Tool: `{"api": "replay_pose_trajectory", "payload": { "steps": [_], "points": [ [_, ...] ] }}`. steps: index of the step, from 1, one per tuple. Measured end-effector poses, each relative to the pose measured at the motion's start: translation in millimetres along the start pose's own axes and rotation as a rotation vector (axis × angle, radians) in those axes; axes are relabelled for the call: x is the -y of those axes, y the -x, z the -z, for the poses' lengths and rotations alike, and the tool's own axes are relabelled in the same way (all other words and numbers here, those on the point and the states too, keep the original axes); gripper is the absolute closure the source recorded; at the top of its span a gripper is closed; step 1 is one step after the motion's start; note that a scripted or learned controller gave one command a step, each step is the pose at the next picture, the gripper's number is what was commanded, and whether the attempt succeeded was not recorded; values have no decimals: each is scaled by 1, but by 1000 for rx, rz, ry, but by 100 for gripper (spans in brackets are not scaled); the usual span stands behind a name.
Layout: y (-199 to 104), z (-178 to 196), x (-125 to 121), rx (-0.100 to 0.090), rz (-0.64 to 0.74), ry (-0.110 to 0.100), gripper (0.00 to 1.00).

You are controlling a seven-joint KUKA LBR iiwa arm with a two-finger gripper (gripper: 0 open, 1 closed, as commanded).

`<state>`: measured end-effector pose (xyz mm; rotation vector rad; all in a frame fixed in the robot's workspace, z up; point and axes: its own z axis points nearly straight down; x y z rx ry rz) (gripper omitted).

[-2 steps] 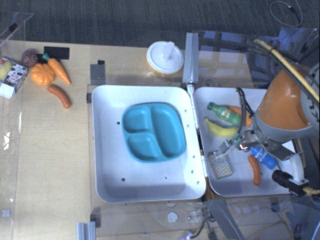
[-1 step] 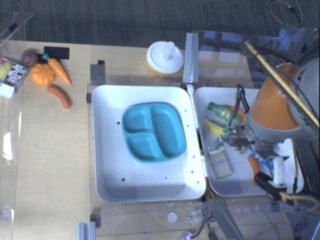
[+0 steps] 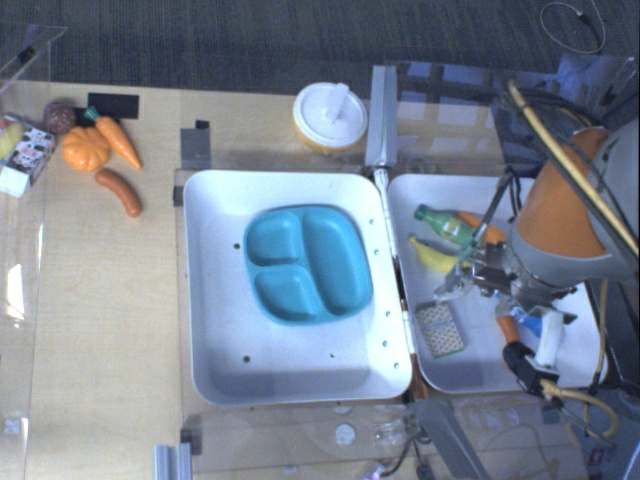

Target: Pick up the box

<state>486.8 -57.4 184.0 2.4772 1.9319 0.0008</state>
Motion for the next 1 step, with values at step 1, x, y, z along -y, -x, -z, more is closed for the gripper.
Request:
{"api": "replay_pose_trajectory", "payload": {
  "steps": [1],
  "points": [
    [-23,-1,6,0,59,-1,0]
  ]
}}
